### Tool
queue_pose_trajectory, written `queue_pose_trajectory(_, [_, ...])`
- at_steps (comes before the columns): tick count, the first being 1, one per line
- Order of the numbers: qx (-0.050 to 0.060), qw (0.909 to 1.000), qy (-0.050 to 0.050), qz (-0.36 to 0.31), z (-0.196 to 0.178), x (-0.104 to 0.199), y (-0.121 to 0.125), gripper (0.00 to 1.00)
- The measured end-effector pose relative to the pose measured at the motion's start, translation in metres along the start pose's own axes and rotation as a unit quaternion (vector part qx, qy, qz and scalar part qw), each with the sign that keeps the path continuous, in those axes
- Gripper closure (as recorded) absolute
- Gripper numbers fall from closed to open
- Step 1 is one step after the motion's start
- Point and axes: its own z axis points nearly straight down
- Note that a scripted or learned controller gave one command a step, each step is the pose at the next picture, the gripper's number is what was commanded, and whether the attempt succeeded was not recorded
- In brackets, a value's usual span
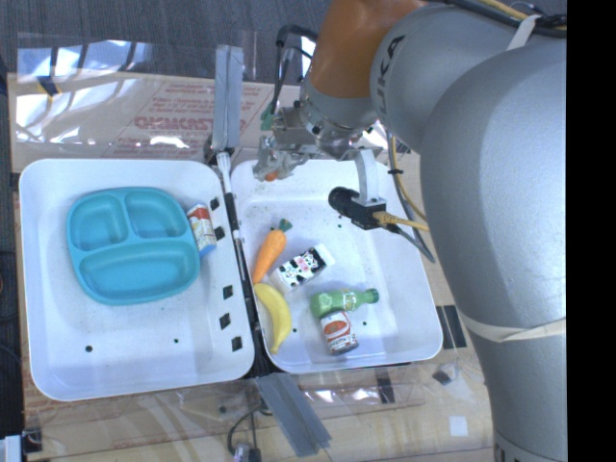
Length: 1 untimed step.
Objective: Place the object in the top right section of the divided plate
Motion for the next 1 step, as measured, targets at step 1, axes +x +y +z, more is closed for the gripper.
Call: queue_pose_trajectory(1, [-0.001,0.9924,-0.001,-0.123,-0.0152,0.1034,0.0140,1.00])
